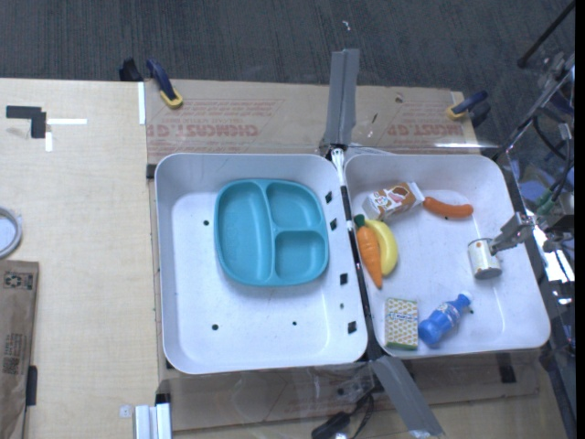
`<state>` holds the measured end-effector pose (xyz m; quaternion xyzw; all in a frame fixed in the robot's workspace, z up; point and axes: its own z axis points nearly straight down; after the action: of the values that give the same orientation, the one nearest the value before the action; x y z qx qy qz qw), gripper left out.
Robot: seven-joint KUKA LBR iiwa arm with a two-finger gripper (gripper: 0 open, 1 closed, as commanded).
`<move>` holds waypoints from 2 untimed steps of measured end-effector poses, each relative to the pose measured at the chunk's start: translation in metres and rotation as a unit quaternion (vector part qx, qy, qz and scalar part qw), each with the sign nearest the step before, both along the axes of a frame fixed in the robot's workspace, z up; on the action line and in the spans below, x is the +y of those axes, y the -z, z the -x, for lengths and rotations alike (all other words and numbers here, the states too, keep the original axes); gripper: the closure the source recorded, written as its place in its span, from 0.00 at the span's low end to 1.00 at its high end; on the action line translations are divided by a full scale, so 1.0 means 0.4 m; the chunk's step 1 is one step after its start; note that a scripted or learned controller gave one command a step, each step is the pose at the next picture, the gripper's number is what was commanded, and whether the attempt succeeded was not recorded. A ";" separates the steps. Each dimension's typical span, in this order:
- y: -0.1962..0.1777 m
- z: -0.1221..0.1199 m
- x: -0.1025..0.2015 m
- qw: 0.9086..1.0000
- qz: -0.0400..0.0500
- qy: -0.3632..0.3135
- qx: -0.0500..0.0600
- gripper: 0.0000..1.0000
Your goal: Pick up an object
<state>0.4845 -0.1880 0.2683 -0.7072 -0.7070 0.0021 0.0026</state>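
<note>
Toys lie in the right bin (512, 341): carrot (369, 253), banana (387, 246), blue bottle (443, 319). A teal plate (271, 232) sits in the left bin (183, 337). I cannot tell the pincer's state.

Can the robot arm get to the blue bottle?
Probably yes. The blue bottle lies in the open in the right bin, with only the cracker box beside it and nothing on top.
</note>
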 end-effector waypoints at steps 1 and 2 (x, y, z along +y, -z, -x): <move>0.317 -0.185 -0.051 1.000 0.000 -0.021 -0.001 0.00; 0.393 -0.117 -0.049 1.000 -0.001 0.021 0.000 0.00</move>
<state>0.5314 -0.2078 0.1113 -0.7217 -0.6922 0.0013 0.0036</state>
